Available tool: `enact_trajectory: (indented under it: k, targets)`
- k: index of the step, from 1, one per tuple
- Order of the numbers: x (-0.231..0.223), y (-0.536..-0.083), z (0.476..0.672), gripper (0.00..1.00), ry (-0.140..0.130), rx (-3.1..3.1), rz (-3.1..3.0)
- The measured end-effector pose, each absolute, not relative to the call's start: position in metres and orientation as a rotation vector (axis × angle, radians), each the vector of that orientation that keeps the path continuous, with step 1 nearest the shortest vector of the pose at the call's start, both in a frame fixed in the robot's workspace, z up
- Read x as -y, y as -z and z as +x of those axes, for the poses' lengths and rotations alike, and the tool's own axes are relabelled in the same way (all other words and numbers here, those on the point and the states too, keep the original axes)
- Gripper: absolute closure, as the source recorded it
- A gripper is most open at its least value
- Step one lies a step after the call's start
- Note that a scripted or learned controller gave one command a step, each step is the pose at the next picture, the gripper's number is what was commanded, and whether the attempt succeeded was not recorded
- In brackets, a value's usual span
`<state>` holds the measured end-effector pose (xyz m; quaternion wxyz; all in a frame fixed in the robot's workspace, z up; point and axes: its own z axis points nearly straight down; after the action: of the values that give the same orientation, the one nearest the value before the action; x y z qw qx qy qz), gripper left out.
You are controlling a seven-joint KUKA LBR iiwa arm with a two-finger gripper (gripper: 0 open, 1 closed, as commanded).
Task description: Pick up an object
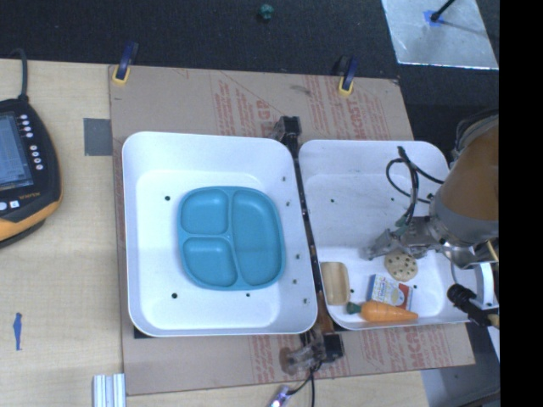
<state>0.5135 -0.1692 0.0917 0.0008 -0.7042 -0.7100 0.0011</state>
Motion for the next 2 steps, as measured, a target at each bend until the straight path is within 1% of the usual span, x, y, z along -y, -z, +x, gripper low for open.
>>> enact_trajectory:
  k: [1, 2]
  targets:
    - [0.184, -0.092, 0.636, 0.00, -0.001, 2.225, -2.217]
    - [0.208, -0.140, 0.576, 0.00, -0.002, 2.222, -2.218]
